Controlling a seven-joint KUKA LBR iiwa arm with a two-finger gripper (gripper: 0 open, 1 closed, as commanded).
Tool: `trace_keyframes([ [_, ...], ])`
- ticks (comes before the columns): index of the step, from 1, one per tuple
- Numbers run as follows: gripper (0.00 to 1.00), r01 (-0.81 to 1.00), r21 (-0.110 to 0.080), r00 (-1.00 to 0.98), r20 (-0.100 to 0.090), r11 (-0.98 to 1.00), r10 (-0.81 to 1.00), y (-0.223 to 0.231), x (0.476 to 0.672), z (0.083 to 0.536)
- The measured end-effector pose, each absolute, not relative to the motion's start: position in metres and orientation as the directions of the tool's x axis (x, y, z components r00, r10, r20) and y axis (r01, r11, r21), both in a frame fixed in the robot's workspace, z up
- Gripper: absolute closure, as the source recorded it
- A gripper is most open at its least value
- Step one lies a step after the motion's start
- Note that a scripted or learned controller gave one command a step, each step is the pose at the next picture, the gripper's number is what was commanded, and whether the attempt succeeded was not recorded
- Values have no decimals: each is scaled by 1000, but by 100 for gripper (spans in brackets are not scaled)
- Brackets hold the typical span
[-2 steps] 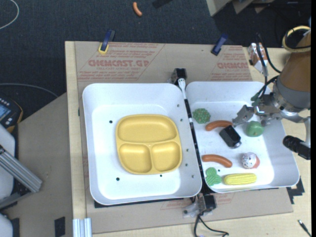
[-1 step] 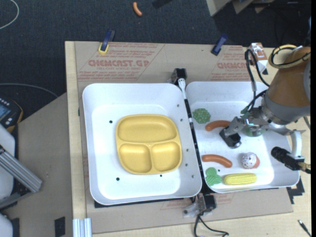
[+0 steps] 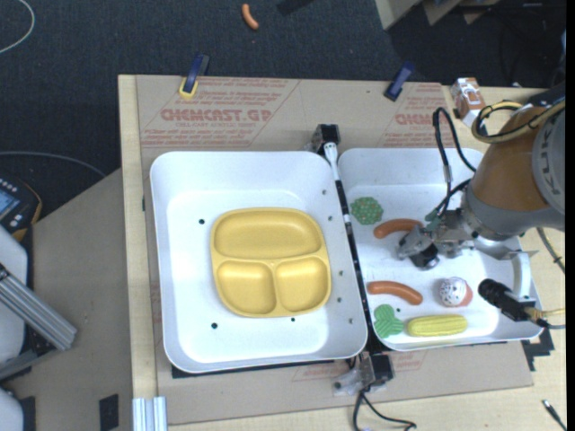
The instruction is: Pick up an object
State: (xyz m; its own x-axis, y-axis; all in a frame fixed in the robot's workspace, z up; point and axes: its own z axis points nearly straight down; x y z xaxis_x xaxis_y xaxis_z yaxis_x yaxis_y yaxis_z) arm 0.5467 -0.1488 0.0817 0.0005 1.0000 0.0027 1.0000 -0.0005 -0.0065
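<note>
My end effector (image 3: 420, 248) hangs low in the right bin (image 3: 409, 164), just right of the upper sausage (image 3: 393, 229); I cannot tell its state. Below it lie a second sausage (image 3: 393, 290), a speckled ball (image 3: 452, 292) and a corn cob (image 3: 437, 326). The yellow tray (image 3: 269, 260) sits in the left bin (image 3: 180, 241).

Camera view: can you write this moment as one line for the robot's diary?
end effector: low in right white bin, beside upper orange sausage | grasp: unclear | yellow divided plate: left white bin
</note>
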Motion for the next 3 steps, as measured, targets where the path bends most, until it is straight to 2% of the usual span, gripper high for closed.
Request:
trace_keyframes([
  [1,100,1000,1,2,0,-2,1000,-150,548,95],
  [3,100,1000,7,-1,-3,1,1000,-153,538,199],
])
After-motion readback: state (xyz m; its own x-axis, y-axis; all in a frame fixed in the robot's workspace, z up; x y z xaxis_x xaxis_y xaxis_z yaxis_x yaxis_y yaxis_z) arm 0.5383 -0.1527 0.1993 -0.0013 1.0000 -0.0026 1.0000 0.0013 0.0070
